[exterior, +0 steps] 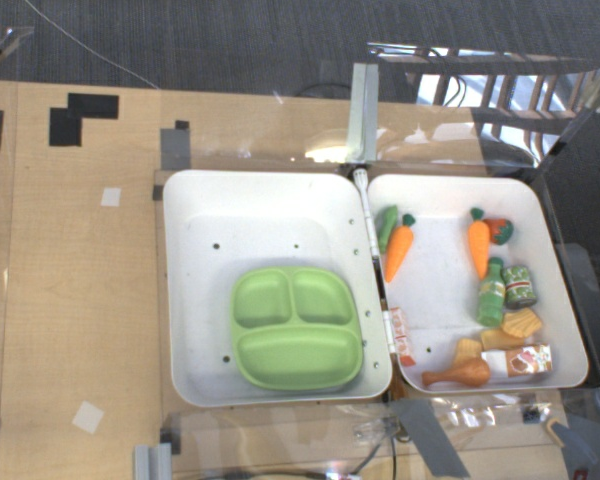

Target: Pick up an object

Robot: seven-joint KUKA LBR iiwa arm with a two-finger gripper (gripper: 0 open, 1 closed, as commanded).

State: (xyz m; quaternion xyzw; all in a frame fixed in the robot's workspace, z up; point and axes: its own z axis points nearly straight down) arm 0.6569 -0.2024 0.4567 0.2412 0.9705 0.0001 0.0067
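Nearest the camera, along the front wall of the right bin (570,368), lies a brown drumstick (460,373) with its thick end to the right, touching a white carton (526,360) that lies on its side with a red end. Just behind them sit two tan bread pieces, one small (469,348) and one larger (521,324), the larger close to the carton. Behind the bread, a green bottle (491,293) lies lengthwise, with a dark green can (519,286) just beside it on the right. Farther back, an orange carrot (478,248) points toward the bottle, and a red fruit (500,230) touches the carrot's leafy end. On that bin's left side, well apart from this cluster, a second carrot (398,249) lies at a slant, tip toward the front, with a green pod (386,226) alongside it against the wall. A small white and red packet (397,334) rests on the rim where the two bins meet. These toys are the things that could be picked up, and all of them lie loose on the bin floor or rim. The left bin (210,208) bears a green tray (298,326) with three compartments, set toward its front right. Beyond the bins, a grey post (364,108) stands at the seam, and black patches (80,116) mark the bench (70,298) at far left. I cannot tell whether the gripper is open or closed.
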